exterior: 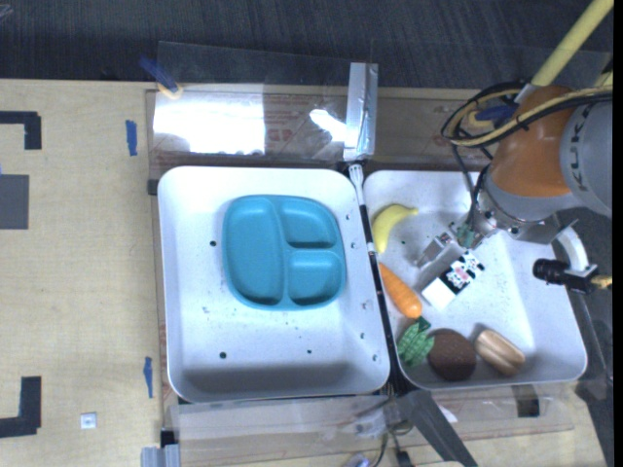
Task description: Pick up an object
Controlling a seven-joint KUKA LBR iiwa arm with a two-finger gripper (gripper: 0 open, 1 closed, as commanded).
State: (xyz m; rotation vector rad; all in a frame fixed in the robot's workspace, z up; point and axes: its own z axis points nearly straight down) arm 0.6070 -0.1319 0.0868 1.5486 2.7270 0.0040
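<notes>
Arm: we saw the grey arm (574, 154) with its orange band reaching in from the upper right of the frame, over the right bin.
Hand: the hand (443, 261) sat low in the middle of the right bin (555, 353), angled toward the lower left; we could not tell how far it was open, and we saw nothing clearly held in it.
Banana: a yellow banana (389, 224) lay in the upper left corner of the right bin, just beside the hand's upper left.
Carrot: an orange carrot (401, 292) lay along the left wall of the right bin, tilted, just below the banana and just beside the hand.
Green item: a small green leafy toy (415, 343) lay below the carrot, touching the brown one.
Brown item: a dark brown round object (452, 353) sat at the lower middle of the right bin.
Bread: a tan bread-like roll (500, 350) lay just to its right.
Left bin: the left bin (195, 358) held a blue divided plate (284, 251) near its centre.
Bench: the light bench (68, 290) carried both bins.
</notes>
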